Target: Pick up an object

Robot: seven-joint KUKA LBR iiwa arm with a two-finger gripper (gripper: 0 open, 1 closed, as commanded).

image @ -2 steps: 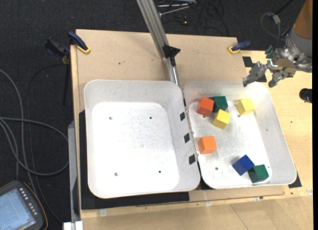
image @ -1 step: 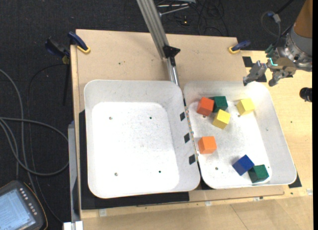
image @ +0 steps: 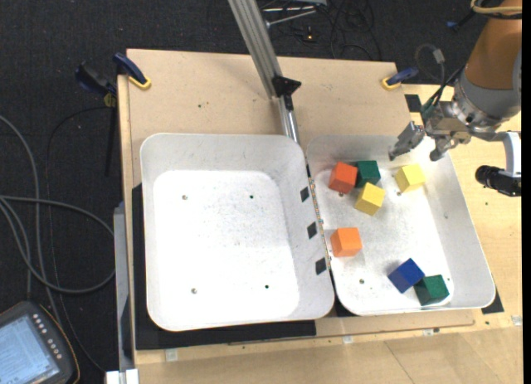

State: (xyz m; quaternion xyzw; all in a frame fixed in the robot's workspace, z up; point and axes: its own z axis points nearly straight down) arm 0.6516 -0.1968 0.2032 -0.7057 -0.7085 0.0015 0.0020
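Bottom-left corner: teach pendant screen (image: 23, 347) on dark floor, cables nearby. Tan surface (image: 207, 84) with blue-and-yellow clamps at left back edge (image: 129, 70) and right back edge (image: 400, 78). Left white bin (image: 158, 208), shallow, speckled. Aluminium strut (image: 249, 26) slanting down from top to the seam between bins. Right white bin (image: 465, 250) touching left bin along that seam. In right bin, toward the back: orange cube (image: 343, 177) touching green cube (image: 367, 172) on its right; yellow cube (image: 370, 198) just below the green one; second yellow cube (image: 409, 177) a bit right, apart from the rest. Mid-bin near left wall: second orange cube (image: 346, 241), alone. Front right: blue cube (image: 406, 275) touching second green cube (image: 431, 289). Tool (image: 421, 148) over back-right part of right bin, just above and beside the second yellow cube; two fingers spread apart, nothing between them. Grey arm with orange band (image: 495, 51) at right edge.
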